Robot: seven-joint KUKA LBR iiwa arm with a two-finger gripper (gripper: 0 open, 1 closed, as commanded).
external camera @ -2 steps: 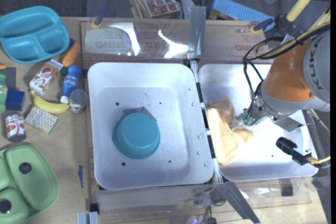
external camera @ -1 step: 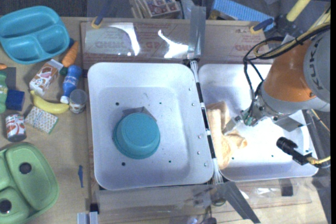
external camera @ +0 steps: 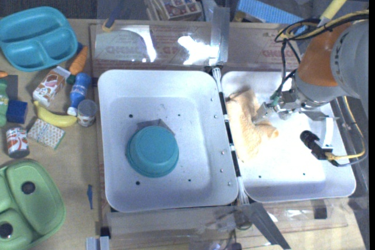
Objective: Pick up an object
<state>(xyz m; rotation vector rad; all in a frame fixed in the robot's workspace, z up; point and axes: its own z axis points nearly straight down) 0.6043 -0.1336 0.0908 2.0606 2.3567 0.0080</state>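
A pale tan, soft-looking object lies in the right bin, along its left wall. My gripper is low over the object's right side and looks to be touching it or just above it. The grey arm with its orange band reaches in from the upper right. A teal bowl sits upside down in the middle of the left bin, well away from the gripper.
A black cable end hangs over the right bin beside the arm. Left of the bins lie a banana, a blue bottle, a small can, a teal tray and a green tray.
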